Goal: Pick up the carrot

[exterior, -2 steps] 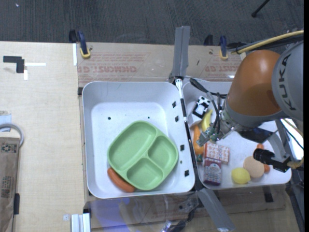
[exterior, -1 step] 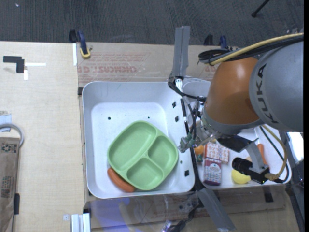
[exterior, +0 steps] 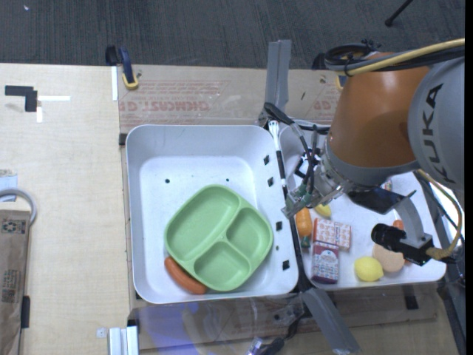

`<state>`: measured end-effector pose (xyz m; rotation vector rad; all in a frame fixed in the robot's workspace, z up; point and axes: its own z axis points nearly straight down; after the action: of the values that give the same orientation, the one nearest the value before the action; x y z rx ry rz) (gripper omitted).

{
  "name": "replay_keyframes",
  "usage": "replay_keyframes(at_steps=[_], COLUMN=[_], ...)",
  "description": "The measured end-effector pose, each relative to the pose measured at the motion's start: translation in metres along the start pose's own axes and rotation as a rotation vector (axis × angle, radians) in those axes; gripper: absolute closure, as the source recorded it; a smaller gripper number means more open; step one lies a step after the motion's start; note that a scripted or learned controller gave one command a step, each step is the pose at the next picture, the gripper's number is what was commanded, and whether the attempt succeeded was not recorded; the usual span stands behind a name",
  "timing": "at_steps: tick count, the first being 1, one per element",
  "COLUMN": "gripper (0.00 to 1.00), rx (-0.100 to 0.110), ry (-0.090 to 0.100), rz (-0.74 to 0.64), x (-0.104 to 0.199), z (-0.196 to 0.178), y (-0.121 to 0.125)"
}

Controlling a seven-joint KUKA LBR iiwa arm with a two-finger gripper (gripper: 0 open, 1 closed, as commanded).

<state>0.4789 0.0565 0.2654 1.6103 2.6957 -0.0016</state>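
Observation:
A small orange carrot (exterior: 303, 223) lies at the left edge of the right bin (exterior: 357, 214), close to the wall between the two bins. My gripper (exterior: 301, 198) hangs directly over the carrot's upper end, touching or almost touching it. The grey and orange arm covers much of the right bin behind it. The gripper's tip is too small and cluttered to read.
Just right of the carrot are two red-and-white boxes (exterior: 332, 234) (exterior: 325, 263), a lemon (exterior: 368, 269) and a small yellow piece (exterior: 323, 211). The left bin (exterior: 192, 157) holds a green divided plate (exterior: 219, 237) and a reddish sausage-shaped item (exterior: 183, 275) at its front edge.

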Motion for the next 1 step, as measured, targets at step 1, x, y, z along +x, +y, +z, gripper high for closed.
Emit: replay_keyframes(at_steps=[1], gripper=[1.00], rx=[0.002], ry=[0.003], rz=[-0.553], x=[0.0059], z=[0.0193], y=[0.0022])
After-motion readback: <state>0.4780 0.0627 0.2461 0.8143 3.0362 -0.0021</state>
